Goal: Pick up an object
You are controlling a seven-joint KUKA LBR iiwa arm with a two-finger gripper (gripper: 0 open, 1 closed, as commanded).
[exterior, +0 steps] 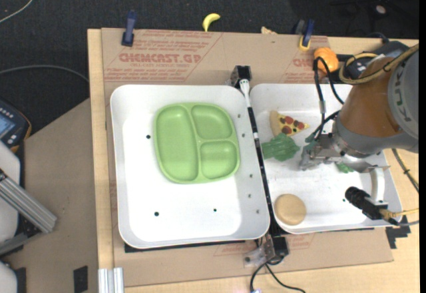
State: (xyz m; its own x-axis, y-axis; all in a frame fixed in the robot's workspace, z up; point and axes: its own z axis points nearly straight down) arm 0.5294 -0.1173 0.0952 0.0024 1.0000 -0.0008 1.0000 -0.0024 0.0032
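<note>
Cardboard-topped bench point(166, 55) on dark carpet; two white bins, left bin point(133, 172), right bin point(319, 218).
One green three-compartment plastic plate point(196, 143) in left bin; right bin: one pizza slice toy point(287, 124), one green leafy toy point(279, 148), one round tan bun point(290, 209); gripper point(311, 155) beside leafy toy, grip state: cannot tell.

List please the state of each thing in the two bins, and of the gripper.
Green plate: flat, left bin.
Pizza slice: flat, right bin.
Green leaf: lying beside the gripper.
Round bun: resting at the right bin's near edge.
Gripper: low over the right bin.
</note>
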